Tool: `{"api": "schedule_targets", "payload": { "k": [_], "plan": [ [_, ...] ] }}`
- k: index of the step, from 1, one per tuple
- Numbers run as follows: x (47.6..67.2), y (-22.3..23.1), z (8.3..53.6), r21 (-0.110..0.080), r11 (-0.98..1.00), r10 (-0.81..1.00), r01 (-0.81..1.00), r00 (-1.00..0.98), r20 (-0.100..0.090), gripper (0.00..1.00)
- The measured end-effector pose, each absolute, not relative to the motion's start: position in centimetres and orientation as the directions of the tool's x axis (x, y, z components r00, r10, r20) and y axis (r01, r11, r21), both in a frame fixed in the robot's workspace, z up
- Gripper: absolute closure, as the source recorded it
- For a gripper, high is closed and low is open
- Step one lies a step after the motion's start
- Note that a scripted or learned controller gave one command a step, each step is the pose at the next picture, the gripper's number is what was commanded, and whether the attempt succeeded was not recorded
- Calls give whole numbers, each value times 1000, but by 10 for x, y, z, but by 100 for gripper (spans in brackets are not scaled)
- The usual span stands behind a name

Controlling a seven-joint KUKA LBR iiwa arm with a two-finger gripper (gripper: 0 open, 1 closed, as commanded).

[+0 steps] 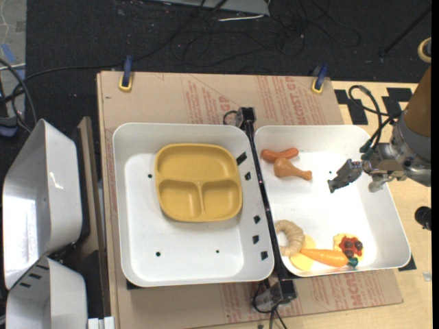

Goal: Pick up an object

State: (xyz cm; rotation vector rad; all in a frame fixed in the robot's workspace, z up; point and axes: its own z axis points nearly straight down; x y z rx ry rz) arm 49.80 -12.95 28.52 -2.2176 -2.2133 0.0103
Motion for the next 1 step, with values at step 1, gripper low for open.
{"api": "schedule_targets", "payload": {
  "k": [1],
  "plan": [
    [500, -129, 290, 0, 1, 1000, 1000, -1, 0, 0]
  ]
}}
